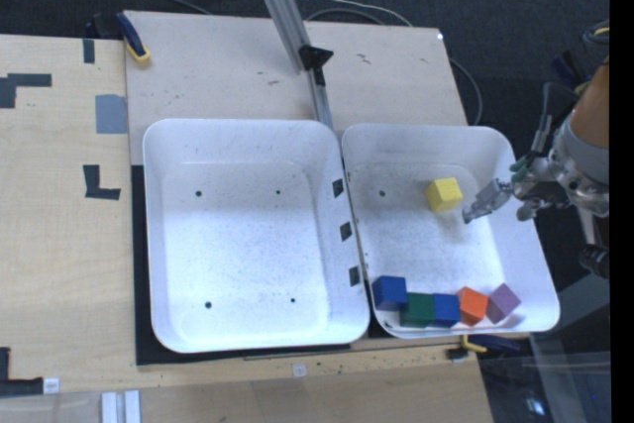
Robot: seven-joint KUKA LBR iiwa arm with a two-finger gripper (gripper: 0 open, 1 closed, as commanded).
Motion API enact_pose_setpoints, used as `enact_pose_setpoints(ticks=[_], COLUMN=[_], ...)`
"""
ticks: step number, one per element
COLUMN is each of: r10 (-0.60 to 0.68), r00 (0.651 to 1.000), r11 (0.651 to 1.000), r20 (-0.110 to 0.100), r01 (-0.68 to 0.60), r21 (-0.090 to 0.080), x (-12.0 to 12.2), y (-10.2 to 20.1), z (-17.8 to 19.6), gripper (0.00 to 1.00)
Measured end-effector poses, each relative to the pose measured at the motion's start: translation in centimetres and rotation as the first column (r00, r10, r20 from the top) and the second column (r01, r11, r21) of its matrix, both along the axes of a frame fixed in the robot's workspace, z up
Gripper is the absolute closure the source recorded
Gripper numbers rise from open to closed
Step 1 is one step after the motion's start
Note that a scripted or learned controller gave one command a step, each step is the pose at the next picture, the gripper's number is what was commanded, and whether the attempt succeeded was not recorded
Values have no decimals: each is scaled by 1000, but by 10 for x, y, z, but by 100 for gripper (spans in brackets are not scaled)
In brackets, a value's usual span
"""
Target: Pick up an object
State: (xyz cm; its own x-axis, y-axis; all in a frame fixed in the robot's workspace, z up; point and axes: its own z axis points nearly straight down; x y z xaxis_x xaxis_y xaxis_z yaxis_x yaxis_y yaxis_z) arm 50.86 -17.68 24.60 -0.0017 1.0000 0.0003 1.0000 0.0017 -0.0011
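We see the gripper (482,204) over the right bin (515,243); can't tell how its jaws stand, nothing visible between them. Yellow cube (444,194) sits just left of the jaws. Blue, green, orange, purple blocks (446,305) line the bin's near wall, below them.

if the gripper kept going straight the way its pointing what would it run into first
Probably the yellow cube. The gripper points left across the right bin, and the cube lies just beyond its tip. Height is hard to judge from above, so it might pass over it.
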Motion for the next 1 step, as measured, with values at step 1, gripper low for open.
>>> enact_pose_setpoints(ticks=[1], r10=[1], r00=[1000], r11=[1000], r20=[-2], r01=[-1], r21=[-1], x=[71], y=[7], z=[-158], gripper=[0])
